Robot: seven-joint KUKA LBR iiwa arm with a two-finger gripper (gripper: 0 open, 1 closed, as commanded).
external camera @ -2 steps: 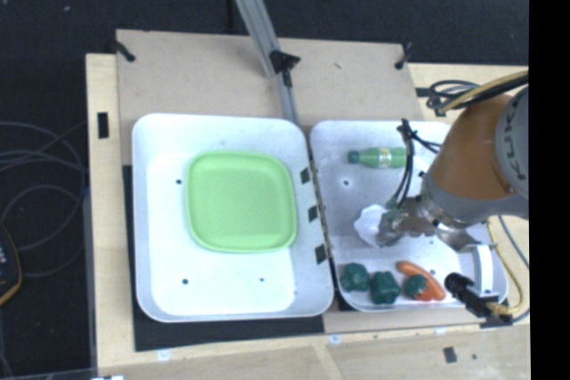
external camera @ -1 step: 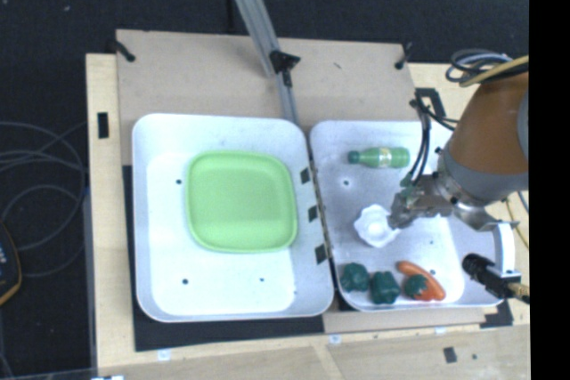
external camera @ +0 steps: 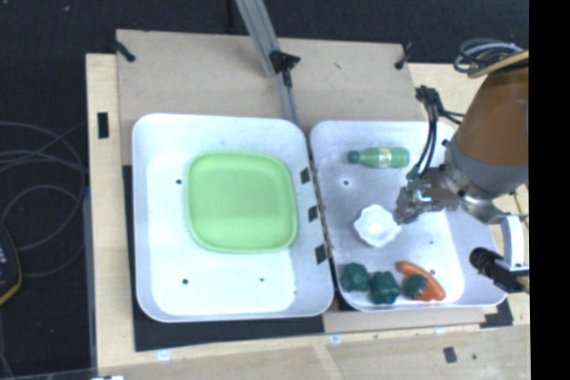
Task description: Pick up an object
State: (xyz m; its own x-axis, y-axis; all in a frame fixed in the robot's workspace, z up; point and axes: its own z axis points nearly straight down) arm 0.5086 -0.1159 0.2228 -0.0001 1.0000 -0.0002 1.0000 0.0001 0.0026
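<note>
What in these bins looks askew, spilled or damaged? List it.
Nothing looks spilled or broken. The green bottle lies on its side in the right bin, and the white object beside the gripper looks crumpled. The green plate sits flat in the left bin.

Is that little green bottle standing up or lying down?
Lying down. The green bottle rests on its side on the right bin's floor near the far wall, its length running across the view.

Bench [external camera: 107,280] bears two white bins [external camera: 160,280] [external camera: 445,294], apparently touching.
</note>
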